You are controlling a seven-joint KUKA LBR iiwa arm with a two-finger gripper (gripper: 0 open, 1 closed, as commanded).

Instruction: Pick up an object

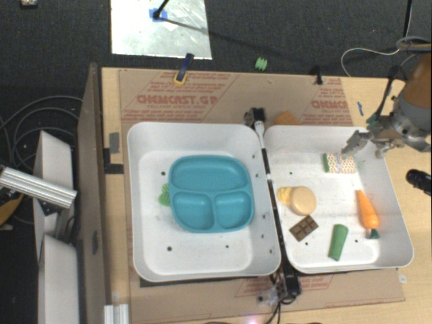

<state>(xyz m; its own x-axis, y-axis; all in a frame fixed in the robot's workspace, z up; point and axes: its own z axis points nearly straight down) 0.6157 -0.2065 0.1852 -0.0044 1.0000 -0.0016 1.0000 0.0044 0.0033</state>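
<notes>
Nearest the camera, along the front of the right white bin (395, 248), lie a green cylindrical block (337, 241) and a small brown chocolate-bar piece (303, 228). Just behind them sit a pale tan round bun-like piece (302, 200) and, toward the right wall, an orange toy carrot (367, 211). A small green-and-white checked block (338, 163) rests farther back in that bin. The left white bin (145, 181) holds a blue divided plastic tray (210, 193) with a bit of green toy (164, 195) at its left edge.

By my reading the pick is not yet made: every object lies on a bin floor, none lifted. The gripper (358, 142) hangs over the back right of the right bin, just beside and above the checked block, which looks the likeliest target. Whether it is spread or closed I cannot tell, and nothing is visibly held.
</notes>
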